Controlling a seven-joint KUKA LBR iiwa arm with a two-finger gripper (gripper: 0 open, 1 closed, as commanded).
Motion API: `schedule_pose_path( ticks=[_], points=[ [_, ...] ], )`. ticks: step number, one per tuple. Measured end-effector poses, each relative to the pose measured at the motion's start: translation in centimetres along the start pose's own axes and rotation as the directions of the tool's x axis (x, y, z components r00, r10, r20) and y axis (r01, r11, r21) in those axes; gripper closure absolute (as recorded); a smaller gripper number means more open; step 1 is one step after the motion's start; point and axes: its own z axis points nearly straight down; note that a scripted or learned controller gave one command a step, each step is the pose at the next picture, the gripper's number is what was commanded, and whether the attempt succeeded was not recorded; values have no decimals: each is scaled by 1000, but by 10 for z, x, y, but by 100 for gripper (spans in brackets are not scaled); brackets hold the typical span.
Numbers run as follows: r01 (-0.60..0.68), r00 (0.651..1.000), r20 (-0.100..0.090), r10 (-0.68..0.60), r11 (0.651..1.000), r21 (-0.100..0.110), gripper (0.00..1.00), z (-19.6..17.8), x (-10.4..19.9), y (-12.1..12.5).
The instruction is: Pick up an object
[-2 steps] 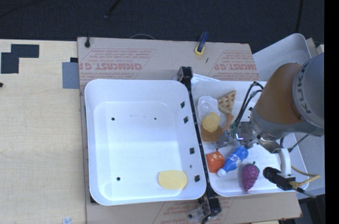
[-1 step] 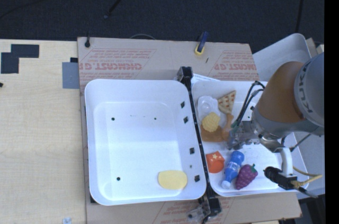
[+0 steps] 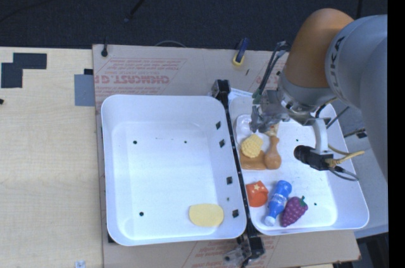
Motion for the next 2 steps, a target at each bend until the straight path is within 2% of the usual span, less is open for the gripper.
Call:
schedule_pose_path(
  ticks=[1,2],
  points=[
    [-9,1000,2,9,1000,16,100,5,-12,-22],
    [-10,1000,2,10,1000,16,100,-6,-28,-48]
  ],
)
